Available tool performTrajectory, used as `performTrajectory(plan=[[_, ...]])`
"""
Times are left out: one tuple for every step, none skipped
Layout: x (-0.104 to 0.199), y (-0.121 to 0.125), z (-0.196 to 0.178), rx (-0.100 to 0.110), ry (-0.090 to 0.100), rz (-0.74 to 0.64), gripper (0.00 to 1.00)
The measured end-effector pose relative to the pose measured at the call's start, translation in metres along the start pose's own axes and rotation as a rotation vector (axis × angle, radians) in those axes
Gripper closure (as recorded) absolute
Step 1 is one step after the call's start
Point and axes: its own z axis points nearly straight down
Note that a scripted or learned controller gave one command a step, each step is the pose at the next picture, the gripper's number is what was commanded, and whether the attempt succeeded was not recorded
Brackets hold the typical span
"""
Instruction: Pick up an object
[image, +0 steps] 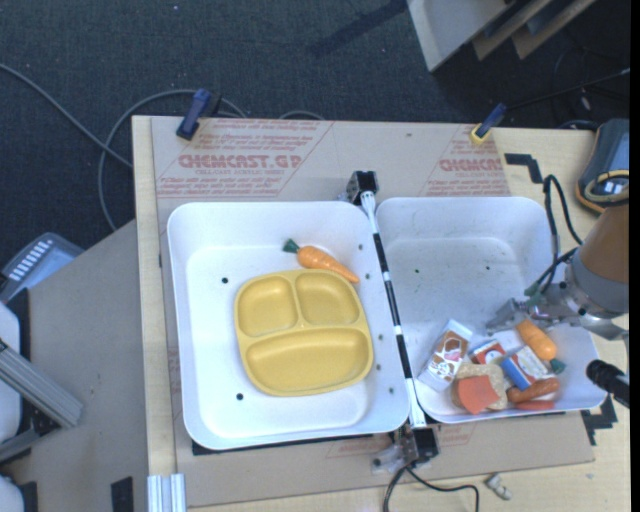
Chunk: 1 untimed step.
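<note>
Toy pile (495, 372) in right bin (450, 225) – pincer (522, 312) just above, tips blurred, grip state unclear.

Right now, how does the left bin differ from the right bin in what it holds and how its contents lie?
The left bin holds a yellow divided plate and a toy carrot beside it; the right bin holds many small toy items. The left bin's things lie spread near its middle; the right bin's are heaped in its near right corner. The gripper hangs over the right bin, not the left. Both are shallow and white.
</note>
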Motion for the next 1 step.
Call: performTrajectory(plan=[[-0.0017, 0.0004, -0.0102, -0.004, -0.005, 0.002, 1.00]])
